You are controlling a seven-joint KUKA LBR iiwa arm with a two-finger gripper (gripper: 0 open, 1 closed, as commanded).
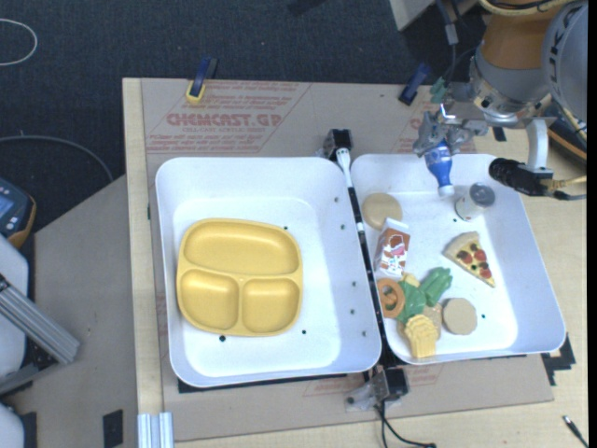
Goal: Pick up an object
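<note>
- Gripper (442, 153): over the right bin's (522, 250) far edge, fingers clamped on a blue-and-white bottle (440, 170).
- Bottle: hangs upright between the fingers.
- Pizza slice (470, 257): lies nearer the camera than the gripper.
- Yellow divided plate (240, 275): far left, in the left bin (187, 194).

Red print on brown board (233, 115) covering bench, behind left bin: large line reads about "CHEMCAST GP", last letters unsure. Smaller red lines above and below it, too fine to read. Same print repeats faintly behind right bin, illegible. Small red-and-white packet (393, 253) in right bin carries printing, too small to make out. No other readable text, numbers or signs.
</note>
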